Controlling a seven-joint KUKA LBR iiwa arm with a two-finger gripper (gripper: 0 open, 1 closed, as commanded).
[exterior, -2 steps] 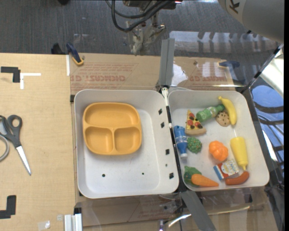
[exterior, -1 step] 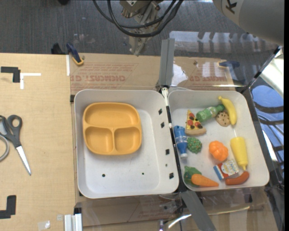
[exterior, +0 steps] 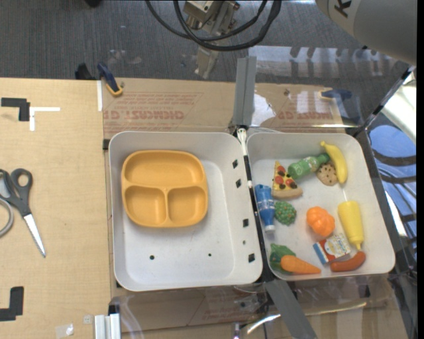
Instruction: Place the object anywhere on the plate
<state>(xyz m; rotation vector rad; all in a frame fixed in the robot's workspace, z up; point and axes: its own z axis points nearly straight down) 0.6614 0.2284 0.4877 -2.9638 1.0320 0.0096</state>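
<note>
Yellow 3-compartment plate [exterior: 165,189] in left bin [exterior: 172,278], nothing on it. Objs to right of plate, all in right bin [exterior: 301,205]: pizza slice [exterior: 286,182], banana [exterior: 334,161], orange [exterior: 320,222], carrot [exterior: 299,265]. Gripper [exterior: 209,16] well above plate at top edge; open/closed state can't tell.

I see open floor in the left bin [exterior: 179,265] below and right of the plate [exterior: 165,189]; the right bin [exterior: 375,198] is crowded with toy food, gaps narrow.
</note>
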